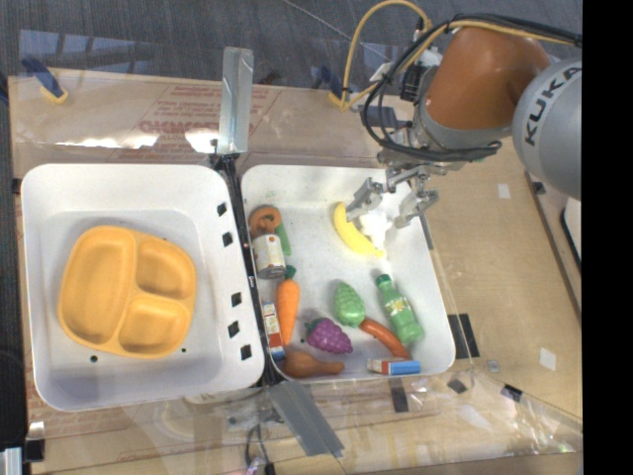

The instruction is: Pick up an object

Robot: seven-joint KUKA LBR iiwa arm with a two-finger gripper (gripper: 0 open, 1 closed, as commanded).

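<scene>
Below the gripper (398, 202), banana (353, 234) lies diagonally, upper-left to lower-right.

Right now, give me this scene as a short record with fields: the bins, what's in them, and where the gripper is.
left bin: holds a yellow divided tray
right bin: toy food, including a banana, carrot, purple grapes, green bottle, can
gripper: over the right bin's upper right part, fingers open, beside the banana
held object: none seen between the fingers
</scene>
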